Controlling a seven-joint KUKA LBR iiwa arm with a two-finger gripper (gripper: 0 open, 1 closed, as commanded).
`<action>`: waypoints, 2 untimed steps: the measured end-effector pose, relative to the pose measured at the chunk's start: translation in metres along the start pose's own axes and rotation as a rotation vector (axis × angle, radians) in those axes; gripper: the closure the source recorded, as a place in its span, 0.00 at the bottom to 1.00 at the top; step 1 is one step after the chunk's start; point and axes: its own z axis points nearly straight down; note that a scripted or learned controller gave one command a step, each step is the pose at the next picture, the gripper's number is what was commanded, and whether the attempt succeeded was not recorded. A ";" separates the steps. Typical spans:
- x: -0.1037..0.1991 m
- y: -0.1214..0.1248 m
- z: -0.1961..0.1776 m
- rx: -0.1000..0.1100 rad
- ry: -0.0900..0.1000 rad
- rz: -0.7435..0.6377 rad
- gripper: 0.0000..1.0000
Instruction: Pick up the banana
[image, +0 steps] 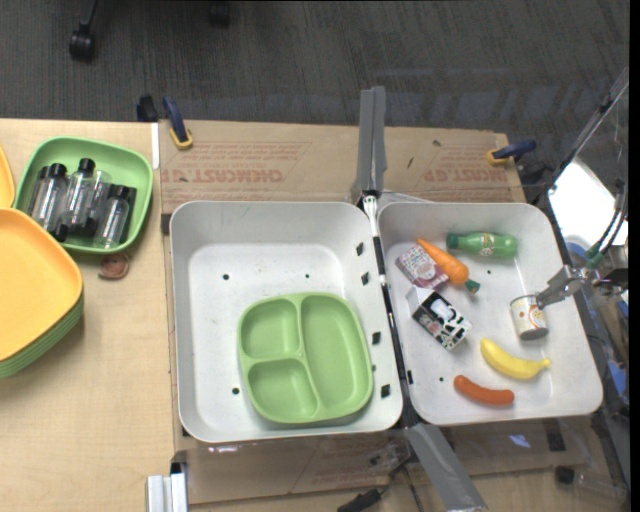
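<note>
The yellow banana (513, 359) lies in the right bin (575, 395), near its front right corner, with nothing touching it. A grey gripper (556, 290) reaches in over the bin's right rim. Its tip is next to a small can (529, 317), up and to the right of the banana. Nothing shows in its grasp.
Around the banana in the right bin lie a red sausage (484, 391), a black-and-white box (441, 320), a carrot (445, 262), a pink pouch (416, 264) and a green bottle (483, 243). The left bin (200, 300) holds a green divided plate (304, 357).
</note>
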 end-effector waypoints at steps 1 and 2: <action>0.023 -0.011 0.129 -0.002 0.000 0.051 0.00; 0.022 -0.011 0.121 0.000 0.001 0.054 1.00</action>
